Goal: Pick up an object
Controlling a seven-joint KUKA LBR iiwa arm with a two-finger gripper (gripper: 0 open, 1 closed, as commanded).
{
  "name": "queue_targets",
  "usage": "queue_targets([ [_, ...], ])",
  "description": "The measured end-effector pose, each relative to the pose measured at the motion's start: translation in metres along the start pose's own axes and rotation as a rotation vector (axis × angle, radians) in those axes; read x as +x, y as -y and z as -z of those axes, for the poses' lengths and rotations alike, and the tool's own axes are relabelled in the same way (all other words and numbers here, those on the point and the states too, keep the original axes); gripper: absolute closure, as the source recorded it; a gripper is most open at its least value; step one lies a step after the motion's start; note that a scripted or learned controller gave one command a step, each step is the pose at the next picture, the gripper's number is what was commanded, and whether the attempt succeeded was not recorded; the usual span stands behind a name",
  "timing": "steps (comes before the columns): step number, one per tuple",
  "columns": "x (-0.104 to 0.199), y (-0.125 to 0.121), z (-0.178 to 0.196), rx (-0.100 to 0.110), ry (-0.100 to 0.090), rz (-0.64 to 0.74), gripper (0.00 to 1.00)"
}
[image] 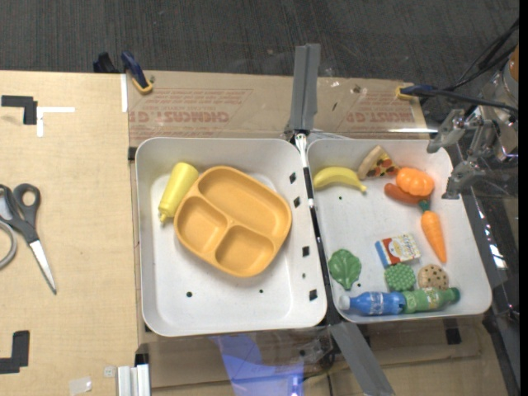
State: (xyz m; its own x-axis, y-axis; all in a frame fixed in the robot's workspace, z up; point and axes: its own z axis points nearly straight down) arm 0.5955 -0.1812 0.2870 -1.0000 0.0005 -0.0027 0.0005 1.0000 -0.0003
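My gripper (pixel 446 162) hangs over the far right rim of the right bin (pixel 474 258), with its fingers (pixel 438 139) spread open and nothing between them. Just left of it lie an orange toy fruit (pixel 412 182) and a pizza slice (pixel 378 162). A carrot (pixel 434 236) lies below the gripper, near the bin's right wall. A banana (pixel 338 178) sits at the far left of that bin. Toward the front are a small printed box (pixel 398 248), a green leaf (pixel 345 267), a cookie (pixel 431 277), a blue bottle (pixel 375 304) and a green bottle (pixel 431 299).
The left bin (pixel 157 304) holds a yellow divided plate (pixel 233 219) and a yellow bottle (pixel 176 190) beside it. Scissors (pixel 25 229) lie on the wooden bench at the far left. Cables and arm hardware crowd the right edge.
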Motion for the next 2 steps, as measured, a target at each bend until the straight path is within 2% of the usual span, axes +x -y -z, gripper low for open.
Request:
queue_targets([
  [1, -0.026, 0.004, -0.117, 0.0, 0.0, 0.067, 0.0],
  [2, -0.03, 0.04, -0.194, 0.0, 0.002, 0.111, 0.0],
])
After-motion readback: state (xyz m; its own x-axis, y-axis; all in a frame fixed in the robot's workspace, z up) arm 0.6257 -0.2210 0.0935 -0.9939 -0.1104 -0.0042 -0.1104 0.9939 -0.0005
